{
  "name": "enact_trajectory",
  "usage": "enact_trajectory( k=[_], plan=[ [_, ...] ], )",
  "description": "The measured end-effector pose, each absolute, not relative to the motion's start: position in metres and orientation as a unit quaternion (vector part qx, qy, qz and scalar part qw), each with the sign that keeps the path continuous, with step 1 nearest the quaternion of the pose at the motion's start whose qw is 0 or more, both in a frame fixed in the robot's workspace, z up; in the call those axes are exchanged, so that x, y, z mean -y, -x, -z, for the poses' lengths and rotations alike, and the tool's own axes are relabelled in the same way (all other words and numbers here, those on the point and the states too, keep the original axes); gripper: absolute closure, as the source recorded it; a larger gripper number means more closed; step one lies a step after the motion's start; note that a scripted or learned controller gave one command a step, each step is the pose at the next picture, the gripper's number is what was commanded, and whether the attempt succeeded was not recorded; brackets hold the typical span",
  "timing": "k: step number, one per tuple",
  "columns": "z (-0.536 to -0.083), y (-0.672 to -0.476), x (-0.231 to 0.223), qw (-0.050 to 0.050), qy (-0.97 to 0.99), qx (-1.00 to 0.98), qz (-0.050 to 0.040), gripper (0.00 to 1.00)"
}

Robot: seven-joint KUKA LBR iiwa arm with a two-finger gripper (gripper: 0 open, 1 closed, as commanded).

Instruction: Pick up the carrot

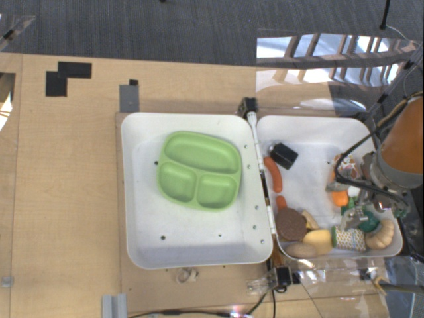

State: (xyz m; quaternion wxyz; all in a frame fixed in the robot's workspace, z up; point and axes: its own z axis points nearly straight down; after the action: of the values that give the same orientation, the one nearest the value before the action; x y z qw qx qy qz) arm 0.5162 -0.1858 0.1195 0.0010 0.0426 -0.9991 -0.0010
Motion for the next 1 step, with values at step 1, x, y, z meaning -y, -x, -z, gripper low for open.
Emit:
enact_trajectory(
  k=[1],
  plan=[
    [-0.0896, -0.5391, 0.1982, -0.008, 0.139, 0.99, 0.0015, 0.0]
  ],
)
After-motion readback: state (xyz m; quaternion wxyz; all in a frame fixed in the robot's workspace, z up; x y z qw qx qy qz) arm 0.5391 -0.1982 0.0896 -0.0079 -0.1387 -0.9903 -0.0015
